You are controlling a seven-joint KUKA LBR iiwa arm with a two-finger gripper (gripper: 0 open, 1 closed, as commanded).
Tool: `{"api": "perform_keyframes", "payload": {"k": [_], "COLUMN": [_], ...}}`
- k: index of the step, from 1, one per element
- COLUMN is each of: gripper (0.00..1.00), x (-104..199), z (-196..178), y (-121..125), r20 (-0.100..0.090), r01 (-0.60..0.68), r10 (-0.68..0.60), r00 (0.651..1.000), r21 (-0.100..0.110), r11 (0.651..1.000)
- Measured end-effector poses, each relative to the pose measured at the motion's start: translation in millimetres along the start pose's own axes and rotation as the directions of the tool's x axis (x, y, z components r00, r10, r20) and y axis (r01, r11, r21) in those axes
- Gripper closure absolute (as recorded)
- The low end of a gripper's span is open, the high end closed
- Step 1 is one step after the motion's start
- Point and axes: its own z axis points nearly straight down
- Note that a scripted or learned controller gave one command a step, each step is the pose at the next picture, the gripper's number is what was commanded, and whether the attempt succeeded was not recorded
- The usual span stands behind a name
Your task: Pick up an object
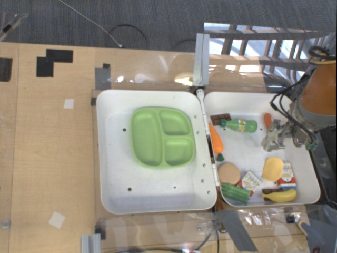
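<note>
A: Gripper [275, 139] hangs over the right bin [247, 103], toward its right side. Fingers point down and left, and nothing sits between them. Whether they stand apart or together I cannot tell, since the metal blurs into the white floor.

B: Candidates for the pick?

A: All are in the right bin. A yellow round piece [273, 168] lies just near of the gripper, with a banana [280, 195] and a small red-and-white carton [287, 175] beside it at the near right corner. A green bottle [239, 125] lies on its side at the far end, and a carrot [216, 140] runs along the left wall. A brown round piece [229, 173], a snack packet [249, 181] and a green vegetable [235, 193] crowd the near left.

B: Risks?

A: My judgement is that the cluster at the near end is tight. A descent there could catch two items or nudge one against the wall. The yellow piece looks rounded and could squirt out of a pinch. The bottle may roll.

B: Surroundings?

A: The left bin [116, 194] holds a green divided plate [161, 137]. Both bins rest on a pale wood bench [47, 157] with black squares marked at the far left. Dark carpet [105, 9] lies beyond, with a metal frame [253, 44] at the far right.
</note>
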Motion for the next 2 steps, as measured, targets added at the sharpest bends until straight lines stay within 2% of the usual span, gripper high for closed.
{"api": "perform_keyframes", "payload": {"k": [1, 2], "gripper": [0.0, 0.0], "x": [0, 51], "z": [0, 17], "y": [1, -2], "r20": [0.001, 0.007], "r01": [0.001, 0.206], "r10": [-0.001, -0.206], "r00": [1.0, 0.978], "r21": [0.0, 0.002], "r11": [1.0, 0.978]}}
